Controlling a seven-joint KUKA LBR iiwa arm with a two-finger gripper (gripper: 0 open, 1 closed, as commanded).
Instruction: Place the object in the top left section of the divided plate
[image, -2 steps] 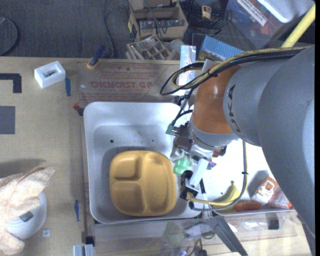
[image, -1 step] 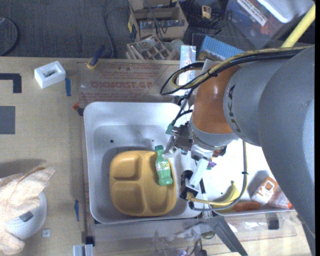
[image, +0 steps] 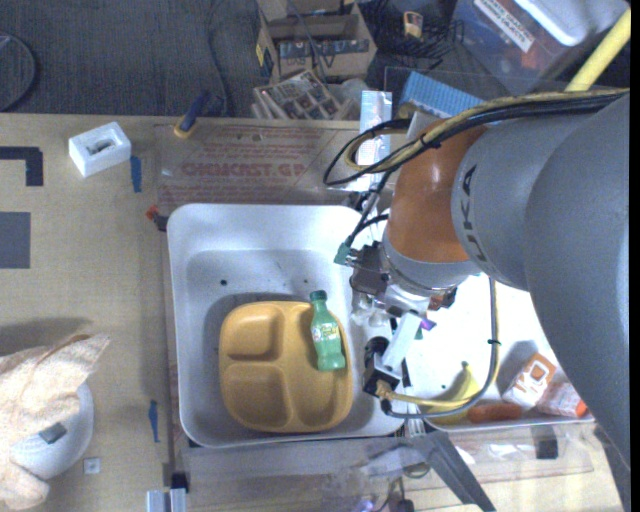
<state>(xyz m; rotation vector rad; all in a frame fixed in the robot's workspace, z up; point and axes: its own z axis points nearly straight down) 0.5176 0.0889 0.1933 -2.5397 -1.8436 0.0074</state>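
A yellow divided plate (image: 268, 388) lies in the left white bin (image: 200, 250), toward its front. A small green bottle (image: 326, 337) with a white label lies along the plate's right edge, its cap pointing to the back. It rests over the plate's right-hand section, not the top left one. My gripper (image: 384, 324) hangs just right of the bottle, above the wall between the two bins, apart from the bottle. The grey and orange wrist hides most of the gripper from above.
The arm covers much of the right bin (image: 500, 340). An orange and white carton (image: 538, 381) and a reddish sausage-like item (image: 494, 410) lie near that bin's front right. A crumpled cloth (image: 45, 375) sits on the bench at far left.
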